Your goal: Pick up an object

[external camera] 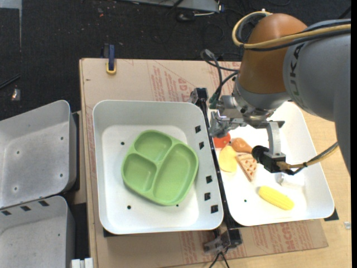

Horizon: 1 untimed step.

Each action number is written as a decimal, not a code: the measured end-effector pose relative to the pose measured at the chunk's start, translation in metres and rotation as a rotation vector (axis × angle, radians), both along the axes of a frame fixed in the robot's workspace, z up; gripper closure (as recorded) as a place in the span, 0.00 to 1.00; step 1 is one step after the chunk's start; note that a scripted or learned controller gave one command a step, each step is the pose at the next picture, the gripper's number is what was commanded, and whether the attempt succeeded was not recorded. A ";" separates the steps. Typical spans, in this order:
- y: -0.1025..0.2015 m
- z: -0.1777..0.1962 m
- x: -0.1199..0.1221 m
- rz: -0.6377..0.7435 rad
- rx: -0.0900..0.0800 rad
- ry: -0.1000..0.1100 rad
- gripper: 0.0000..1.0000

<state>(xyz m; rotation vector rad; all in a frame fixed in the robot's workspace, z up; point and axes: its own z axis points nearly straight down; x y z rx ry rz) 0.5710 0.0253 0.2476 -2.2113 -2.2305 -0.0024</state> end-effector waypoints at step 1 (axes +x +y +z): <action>0.046 0.000 -0.009 -0.001 0.000 0.003 1.00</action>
